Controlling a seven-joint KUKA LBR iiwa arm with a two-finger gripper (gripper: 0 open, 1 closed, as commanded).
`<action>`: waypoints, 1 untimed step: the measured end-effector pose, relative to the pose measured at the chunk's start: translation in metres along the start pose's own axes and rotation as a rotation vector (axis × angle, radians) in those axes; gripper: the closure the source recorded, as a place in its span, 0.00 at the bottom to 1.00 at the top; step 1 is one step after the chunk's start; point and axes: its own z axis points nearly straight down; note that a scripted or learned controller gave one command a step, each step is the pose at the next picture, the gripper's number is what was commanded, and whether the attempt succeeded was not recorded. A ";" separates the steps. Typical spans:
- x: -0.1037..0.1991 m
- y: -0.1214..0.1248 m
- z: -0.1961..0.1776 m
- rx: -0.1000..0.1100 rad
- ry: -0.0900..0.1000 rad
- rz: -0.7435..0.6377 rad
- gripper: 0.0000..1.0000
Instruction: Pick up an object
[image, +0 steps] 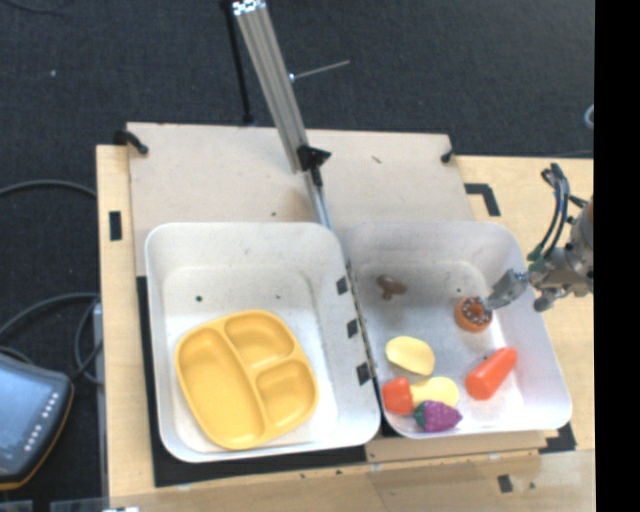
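The right bin (520, 250) holds several toy foods: a small brown piece (391, 288), a brown ring-shaped donut (473, 314), a pale yellow piece (410, 354), an orange carrot (491, 372), a red piece (397, 396), a yellow piece (437, 390) and a purple grape bunch (437, 416). My gripper (520, 290) hangs at the bin's right rim, just right of the donut and above the carrot. One grey finger (503, 289) points down-left toward the donut. Nothing shows between the fingers.
The left bin (240, 250) carries a yellow three-compartment plate (247, 377). A metal pole (280, 90) slants up from between the bins' far edges. Cables (556, 215) hang by the wrist at the right. A grey device (25, 410) sits off the bench at lower left.
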 end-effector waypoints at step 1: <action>0.000 0.000 0.000 0.000 0.000 0.000 0.00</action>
